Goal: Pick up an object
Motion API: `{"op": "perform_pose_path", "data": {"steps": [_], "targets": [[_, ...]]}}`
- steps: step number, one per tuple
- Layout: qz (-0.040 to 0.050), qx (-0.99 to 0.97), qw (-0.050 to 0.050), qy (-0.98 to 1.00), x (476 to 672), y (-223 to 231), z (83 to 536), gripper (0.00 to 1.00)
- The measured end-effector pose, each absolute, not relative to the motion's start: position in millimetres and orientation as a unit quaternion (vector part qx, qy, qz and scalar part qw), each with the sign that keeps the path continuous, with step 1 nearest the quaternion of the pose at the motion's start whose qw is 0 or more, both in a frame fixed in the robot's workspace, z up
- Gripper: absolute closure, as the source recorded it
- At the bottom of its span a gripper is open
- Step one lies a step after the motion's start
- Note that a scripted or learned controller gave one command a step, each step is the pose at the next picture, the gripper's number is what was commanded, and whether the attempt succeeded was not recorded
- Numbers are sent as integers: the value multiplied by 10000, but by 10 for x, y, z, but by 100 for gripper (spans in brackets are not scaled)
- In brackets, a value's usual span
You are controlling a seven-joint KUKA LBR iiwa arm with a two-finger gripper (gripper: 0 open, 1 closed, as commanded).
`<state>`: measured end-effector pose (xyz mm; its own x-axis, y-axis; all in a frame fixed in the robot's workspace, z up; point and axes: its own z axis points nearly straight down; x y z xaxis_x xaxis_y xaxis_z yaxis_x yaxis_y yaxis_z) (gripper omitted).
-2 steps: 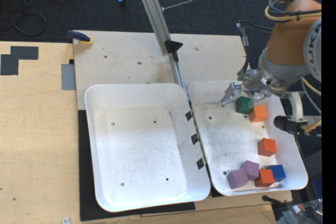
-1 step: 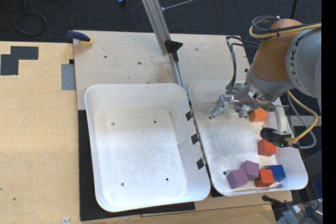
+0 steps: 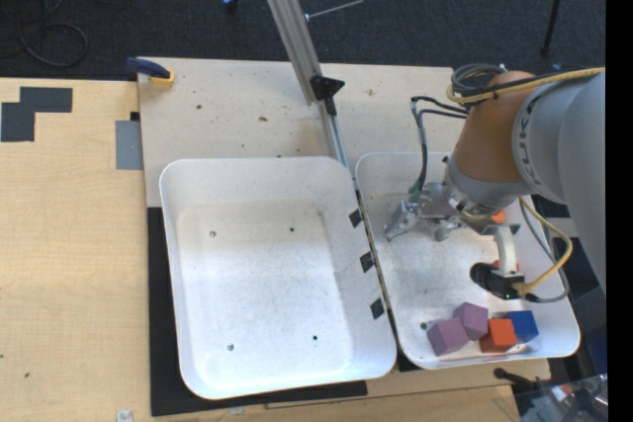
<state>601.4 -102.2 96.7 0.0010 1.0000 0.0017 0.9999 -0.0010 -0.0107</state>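
Our two-finger metal gripper (image 3: 420, 215) hangs over the right white bin (image 3: 396, 175), jaws seemingly spread and empty; the purple (image 3: 458, 327), orange (image 3: 500, 333) and blue foam blocks (image 3: 524, 322) cluster in its near corner, apart.

Grey arm (image 3: 559, 128), orange band (image 3: 485, 138), black cables, yellow cable, silvery metal wrist.
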Motion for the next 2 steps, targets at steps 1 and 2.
{"op": "perform_pose_path", "data": {"steps": [1, 2], "targets": [[12, -7109, 19, -7033, 6028, -1055, 1110, 100], [-6, -7104, -6, -7037, 6011, -1063, 1587, 100]]}}
